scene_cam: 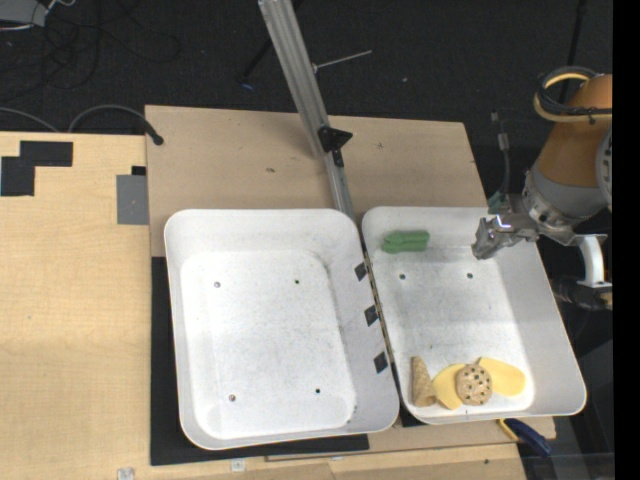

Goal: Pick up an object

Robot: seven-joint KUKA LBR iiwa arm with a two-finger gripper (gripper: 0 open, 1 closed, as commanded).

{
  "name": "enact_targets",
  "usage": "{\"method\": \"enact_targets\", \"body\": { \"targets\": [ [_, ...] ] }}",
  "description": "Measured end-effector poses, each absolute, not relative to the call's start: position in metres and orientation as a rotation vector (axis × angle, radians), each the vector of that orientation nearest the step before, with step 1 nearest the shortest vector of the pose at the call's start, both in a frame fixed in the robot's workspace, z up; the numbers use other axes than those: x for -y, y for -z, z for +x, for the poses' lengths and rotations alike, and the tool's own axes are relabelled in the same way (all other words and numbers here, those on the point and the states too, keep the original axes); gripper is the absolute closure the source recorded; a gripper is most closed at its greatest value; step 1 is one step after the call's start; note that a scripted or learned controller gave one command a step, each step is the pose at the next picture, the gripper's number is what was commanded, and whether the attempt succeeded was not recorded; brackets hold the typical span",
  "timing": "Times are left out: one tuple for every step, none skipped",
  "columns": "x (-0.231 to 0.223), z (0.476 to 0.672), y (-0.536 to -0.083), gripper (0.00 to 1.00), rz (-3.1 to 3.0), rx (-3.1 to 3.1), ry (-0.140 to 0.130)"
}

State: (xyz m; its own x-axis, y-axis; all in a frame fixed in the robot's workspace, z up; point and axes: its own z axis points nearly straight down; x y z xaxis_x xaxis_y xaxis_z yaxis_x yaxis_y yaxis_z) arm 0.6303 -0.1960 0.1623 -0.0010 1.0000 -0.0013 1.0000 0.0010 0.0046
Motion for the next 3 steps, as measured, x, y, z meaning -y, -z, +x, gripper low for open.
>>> {"method": "enact_targets", "body": {
  "targets": [
    [0.199,0.632,-0.227,1.00,2.215,-2.220,-0.004],
    [0.201,0.633,-0.267,1.00,2.216,-2.222,-0.003],
    [0.148,0.635,-0.251,1.00,2.220,-2.228,0.001]
  ]
}}
